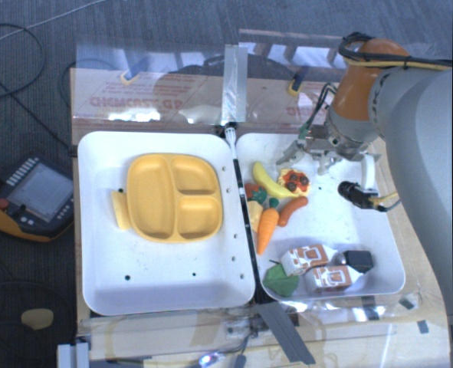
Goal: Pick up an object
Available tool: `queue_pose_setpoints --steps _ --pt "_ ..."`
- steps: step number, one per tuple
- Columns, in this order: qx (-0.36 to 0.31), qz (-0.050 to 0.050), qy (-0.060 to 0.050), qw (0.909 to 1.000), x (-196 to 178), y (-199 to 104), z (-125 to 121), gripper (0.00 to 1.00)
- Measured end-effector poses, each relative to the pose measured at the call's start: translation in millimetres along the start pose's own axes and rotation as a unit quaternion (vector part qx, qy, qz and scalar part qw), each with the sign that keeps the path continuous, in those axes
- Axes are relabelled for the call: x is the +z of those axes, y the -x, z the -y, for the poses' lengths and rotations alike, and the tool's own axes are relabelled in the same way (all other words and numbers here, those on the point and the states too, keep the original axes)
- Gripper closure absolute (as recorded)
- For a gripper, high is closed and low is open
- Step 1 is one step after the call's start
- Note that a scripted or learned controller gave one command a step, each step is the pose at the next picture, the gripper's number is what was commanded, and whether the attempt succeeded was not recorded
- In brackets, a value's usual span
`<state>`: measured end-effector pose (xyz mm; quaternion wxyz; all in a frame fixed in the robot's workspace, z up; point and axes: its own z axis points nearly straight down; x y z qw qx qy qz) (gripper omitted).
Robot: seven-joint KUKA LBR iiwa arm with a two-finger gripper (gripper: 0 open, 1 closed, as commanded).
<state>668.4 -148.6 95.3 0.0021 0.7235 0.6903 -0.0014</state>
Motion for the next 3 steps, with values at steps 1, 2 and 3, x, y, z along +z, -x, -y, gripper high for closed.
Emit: queue_pose_setpoints --steps 1,2,3 --pt "-0.026 0.0 0.004 0.9997 5 -11 45 0.0" --pt "0.045 -0.002 -0.001 0.999 -65 -8 82 0.0" --pt "0.095 -0.001 0.004 0.9954 5 -38 69 0.0"
